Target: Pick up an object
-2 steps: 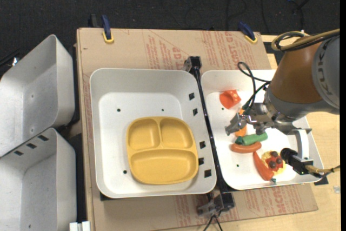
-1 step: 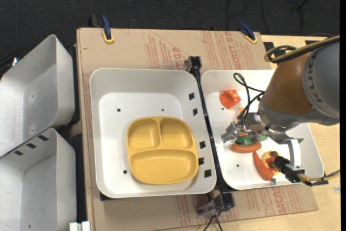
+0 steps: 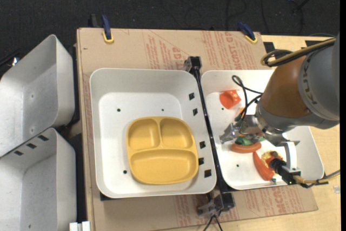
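The grey arm with its orange band reaches in from the right over the right bin [image 3: 308, 170]. Its gripper [image 3: 240, 135] hangs low above a small green and orange object [image 3: 247, 145] lying near the bin's middle. A small orange piece [image 3: 230, 98] lies at the back left of that bin. An elongated orange-red object [image 3: 264, 166] with a yellow bit beside it lies at the front right. The wrist hides the gripper's tips, and nothing shows between them.
The left bin [image 3: 102, 116] holds a yellow divided plate [image 3: 161, 150]. A black divider with clips [image 3: 204, 116] runs between the bins. Black cables trail across the right bin near the arm. Two white bins [image 3: 32, 116] stand off the bench at the left.
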`<state>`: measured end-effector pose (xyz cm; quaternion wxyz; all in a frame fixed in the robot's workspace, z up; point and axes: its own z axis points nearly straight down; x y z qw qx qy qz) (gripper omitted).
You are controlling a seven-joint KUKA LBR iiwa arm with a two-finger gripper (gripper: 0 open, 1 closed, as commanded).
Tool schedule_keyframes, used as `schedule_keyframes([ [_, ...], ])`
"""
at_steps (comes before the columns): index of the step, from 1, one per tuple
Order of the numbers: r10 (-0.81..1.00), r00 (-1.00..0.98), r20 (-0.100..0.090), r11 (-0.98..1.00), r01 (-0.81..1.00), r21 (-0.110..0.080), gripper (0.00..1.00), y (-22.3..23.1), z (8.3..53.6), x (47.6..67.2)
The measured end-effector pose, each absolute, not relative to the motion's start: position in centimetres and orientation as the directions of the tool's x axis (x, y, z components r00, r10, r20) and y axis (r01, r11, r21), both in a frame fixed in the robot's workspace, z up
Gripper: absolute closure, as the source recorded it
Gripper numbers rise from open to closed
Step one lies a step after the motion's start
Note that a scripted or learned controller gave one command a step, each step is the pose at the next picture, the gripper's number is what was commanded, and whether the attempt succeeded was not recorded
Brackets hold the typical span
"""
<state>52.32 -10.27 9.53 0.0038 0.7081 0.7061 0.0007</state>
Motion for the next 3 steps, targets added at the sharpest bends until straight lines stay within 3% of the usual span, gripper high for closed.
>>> schedule_keyframes([
  [1, 1.000, 0.005, -0.006, -0.005, 1.000, 0.012, 1.00, -10.4, 10.8, 52.5],
  [3, 1.000, -0.001, -0.001, 0.001, 1.000, 0.005, 1.00, -11.4, 21.2, 51.3],
])
